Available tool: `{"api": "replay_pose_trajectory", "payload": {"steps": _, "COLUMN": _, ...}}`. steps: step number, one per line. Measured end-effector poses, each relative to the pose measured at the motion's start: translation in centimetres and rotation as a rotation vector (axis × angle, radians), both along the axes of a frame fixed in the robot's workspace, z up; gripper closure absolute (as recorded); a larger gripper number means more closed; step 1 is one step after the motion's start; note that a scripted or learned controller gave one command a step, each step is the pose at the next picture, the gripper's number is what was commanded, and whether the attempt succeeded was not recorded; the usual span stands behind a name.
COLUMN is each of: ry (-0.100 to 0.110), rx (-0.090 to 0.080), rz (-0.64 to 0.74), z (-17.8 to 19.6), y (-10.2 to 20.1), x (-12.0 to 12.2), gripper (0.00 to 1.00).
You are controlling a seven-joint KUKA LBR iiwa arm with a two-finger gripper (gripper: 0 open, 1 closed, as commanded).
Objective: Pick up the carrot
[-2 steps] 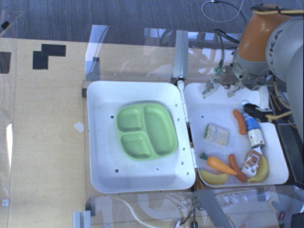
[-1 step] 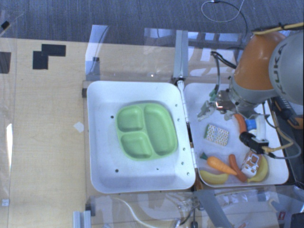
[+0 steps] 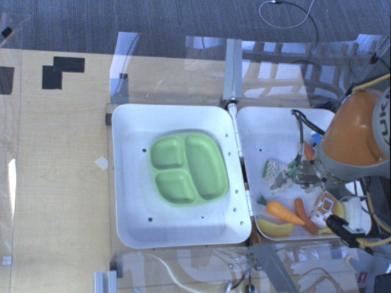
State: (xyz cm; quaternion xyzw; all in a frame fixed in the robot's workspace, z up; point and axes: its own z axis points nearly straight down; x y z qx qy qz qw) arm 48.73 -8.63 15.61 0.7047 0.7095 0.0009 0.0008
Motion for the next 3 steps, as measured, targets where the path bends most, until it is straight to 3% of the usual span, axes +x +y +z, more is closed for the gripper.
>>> {"api": "replay_pose_trajectory", "payload": {"steps": 1, "ry": -0.008, "rx": 0.002, "rz": -0.135, "z": -6.7, "y": -2.8, "x": 2.9, "gripper": 0.00}}
{"api": "replay_pose_trajectory", "payload": {"steps": 2, "ry": -0.002, "rx": 0.001, "rz": -0.062, "z": 2.9, "y": 3.0, "x": 0.1, "gripper": 0.00}}
{"api": "replay_pose_trajectory", "payload": {"steps": 3, "ry": -0.006, "rx": 0.001, "rz": -0.060, "z": 4.0, "y": 3.0, "x": 0.2, "gripper": 1.00}}
